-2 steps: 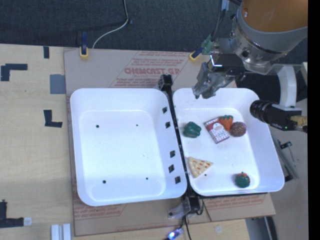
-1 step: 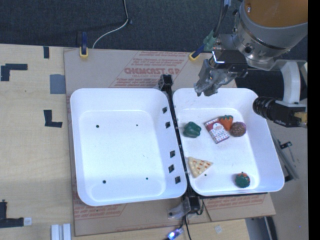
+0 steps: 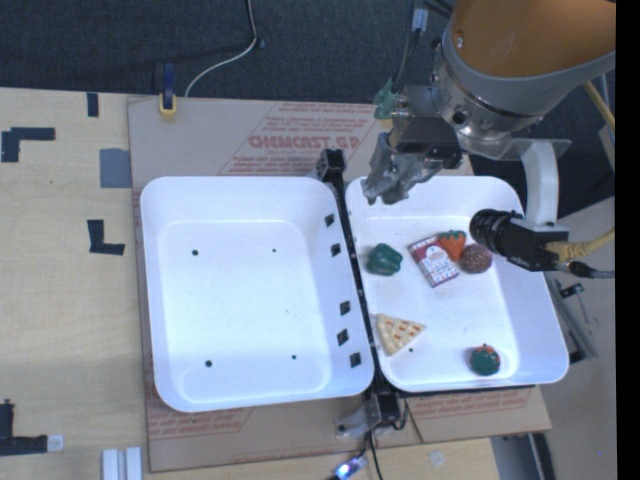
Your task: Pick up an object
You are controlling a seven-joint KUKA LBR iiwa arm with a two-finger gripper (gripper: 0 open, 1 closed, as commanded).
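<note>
arm (image 3: 530, 28) cut off by top edge; tool (image 3: 392, 183) finger state too blurred to tell.

Two bins sat side by side on a board (image 3: 290, 143) that lay on the surface (image 3: 60, 268), the left bin (image 3: 160, 268) and the right bin (image 3: 545, 318) touching along their inner walls. In the right bin, a toy pepper (image 3: 383, 259) lay near the shared wall, with a small box (image 3: 434, 261) to its right and a toy carrot (image 3: 456, 242) and a round toy (image 3: 476, 259) just beyond that. A toy pizza slice (image 3: 399, 333) lay nearer the front, and a toy strawberry (image 3: 485, 360) sat by the front right corner. The pincer (image 3: 388, 190) hung over the bin's back left corner, behind the toy pepper.
</note>
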